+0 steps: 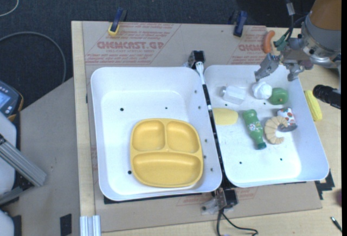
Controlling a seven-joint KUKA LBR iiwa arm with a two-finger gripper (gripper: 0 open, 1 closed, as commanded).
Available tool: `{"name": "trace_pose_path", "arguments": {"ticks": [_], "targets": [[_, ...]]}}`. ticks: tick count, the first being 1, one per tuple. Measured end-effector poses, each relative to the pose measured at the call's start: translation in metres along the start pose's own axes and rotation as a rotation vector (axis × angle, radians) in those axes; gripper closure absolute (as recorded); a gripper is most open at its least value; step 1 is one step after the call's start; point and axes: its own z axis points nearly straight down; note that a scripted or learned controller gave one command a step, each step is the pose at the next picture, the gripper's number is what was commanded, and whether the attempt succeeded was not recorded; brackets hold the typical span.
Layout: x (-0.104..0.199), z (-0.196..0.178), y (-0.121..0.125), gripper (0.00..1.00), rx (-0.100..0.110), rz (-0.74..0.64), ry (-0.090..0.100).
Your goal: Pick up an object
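Fingers of my hand (280, 68) are spreading apart, gripping nothing, hovering over the right bin's (271, 170) far edge. I'm seeing a white object (262, 90) lying just below them, beside a green one (279, 95).

"chemcast gp" on brown board (135, 39)
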Motion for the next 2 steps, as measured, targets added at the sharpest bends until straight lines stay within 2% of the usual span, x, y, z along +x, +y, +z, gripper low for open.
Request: {"name": "trace_pose_path", "arguments": {"ticks": [1,2], "targets": [[0.071,0.023,-0.057,0.0,0.008,-0.006,0.004],[0.066,0.011,-0.053,1.0,-0.003,0.0,0.0]]}}
